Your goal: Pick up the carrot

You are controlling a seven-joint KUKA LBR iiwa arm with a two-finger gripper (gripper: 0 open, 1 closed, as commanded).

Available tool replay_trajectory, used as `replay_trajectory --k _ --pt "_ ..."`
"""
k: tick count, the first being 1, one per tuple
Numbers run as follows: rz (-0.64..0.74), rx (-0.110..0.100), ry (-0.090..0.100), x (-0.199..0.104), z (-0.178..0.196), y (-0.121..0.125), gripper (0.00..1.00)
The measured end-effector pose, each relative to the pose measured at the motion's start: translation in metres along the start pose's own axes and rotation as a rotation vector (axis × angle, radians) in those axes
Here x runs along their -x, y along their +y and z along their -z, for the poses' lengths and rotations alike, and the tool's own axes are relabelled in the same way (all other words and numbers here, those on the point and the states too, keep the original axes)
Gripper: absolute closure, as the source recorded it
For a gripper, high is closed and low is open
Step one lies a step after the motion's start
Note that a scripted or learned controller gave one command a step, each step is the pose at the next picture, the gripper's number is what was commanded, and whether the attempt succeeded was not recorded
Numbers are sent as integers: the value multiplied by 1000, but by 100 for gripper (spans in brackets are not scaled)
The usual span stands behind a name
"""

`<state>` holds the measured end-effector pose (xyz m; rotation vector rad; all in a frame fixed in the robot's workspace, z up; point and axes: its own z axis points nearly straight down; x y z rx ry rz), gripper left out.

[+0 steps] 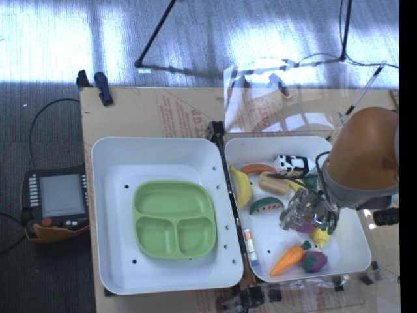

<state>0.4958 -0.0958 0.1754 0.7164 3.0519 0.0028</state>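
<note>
From my remote station: a cardboard-topped counter (163, 113) on sunlit floor carries two white bins (107, 175); one carrot (287, 259) lies near the right bin's front edge, end effector (306, 214) grip indiscernible.

green plate (174, 219), banana (241, 185), watermelon slice (266, 205)

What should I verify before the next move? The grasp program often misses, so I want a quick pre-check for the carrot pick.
1. Carrot in plain view in the right bin: ok.
2. Gripper over the carrot: not ok, it sits above and right of it.
3. Carrot held: not ok, it lies on the bin floor.
4. Room around the carrot: not ok, the purple toy crowds its green end.
5. Gripper opening: cannot tell.
</note>
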Motion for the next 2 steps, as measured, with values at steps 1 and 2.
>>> replay_trajectory --k 1,2 --pt "0 -1 5 -1 -2 0 0" --pt "63 -2 12 -18 -91 -12 0"
